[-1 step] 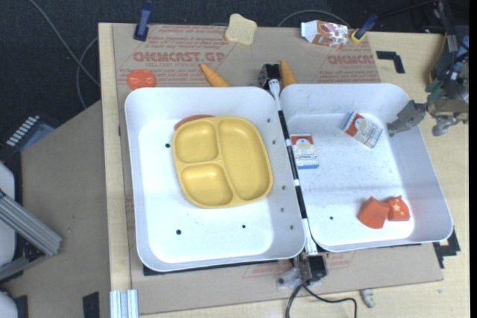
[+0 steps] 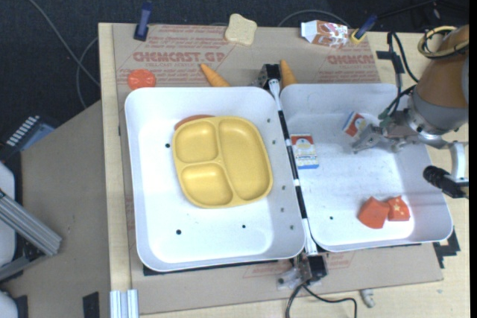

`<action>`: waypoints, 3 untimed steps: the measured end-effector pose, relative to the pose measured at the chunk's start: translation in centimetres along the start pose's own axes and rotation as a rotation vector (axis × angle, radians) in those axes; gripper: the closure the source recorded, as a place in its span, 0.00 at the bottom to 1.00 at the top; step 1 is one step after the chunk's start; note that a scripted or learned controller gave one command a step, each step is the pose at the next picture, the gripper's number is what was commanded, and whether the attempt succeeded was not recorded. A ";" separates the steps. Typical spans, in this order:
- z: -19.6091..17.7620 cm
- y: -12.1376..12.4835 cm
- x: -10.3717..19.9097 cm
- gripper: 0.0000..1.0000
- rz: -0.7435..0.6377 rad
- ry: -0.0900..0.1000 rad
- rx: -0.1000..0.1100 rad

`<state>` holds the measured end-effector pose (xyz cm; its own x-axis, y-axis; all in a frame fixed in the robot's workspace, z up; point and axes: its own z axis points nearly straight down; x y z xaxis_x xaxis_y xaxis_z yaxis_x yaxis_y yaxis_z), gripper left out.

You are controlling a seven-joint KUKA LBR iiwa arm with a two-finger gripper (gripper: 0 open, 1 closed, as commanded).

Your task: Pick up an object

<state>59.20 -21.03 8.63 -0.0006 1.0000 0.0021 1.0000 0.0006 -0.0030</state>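
Claw: the gripper [image 2: 363,143] reaches in from the right, low over the right bin [image 2: 417,238]; whether it stands open or closed cannot be told, and nothing can be seen in its hold.
Arm: grey wrist with the orange band [image 2: 447,82] up and to the right of the claw.
Nearest item: a small red-and-white carton [image 2: 352,122] just above-left of the claw, very close; touching or not cannot be told.
Second carton: a white carton with a red top [image 2: 303,151] lies left of the claw, by the bin's left wall; its print is too small to read.
Orange pieces: 2 orange-red blocks [image 2: 383,211] lie together below the claw, well apart from it.
Left bin [image 2: 149,234]: far left of the claw, bearing a yellow 3-compartment tray [image 2: 221,160].
Writing: the brown board [image 2: 179,56] behind the bins reads "CHEMCAST GP" in red, seen again partly at the right.
Behind the bins: a bread slice [image 2: 241,28], a red-and-white carton [image 2: 325,32], 2 carrots [image 2: 214,76], an orange disc [image 2: 140,78].
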 end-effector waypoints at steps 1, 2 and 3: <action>0.1 7.5 0.8 0.00 -0.001 -0.003 -0.005; -1.0 7.6 0.7 1.00 -0.002 -0.006 -0.008; -5.8 7.0 8.2 1.00 -0.001 -0.001 -0.004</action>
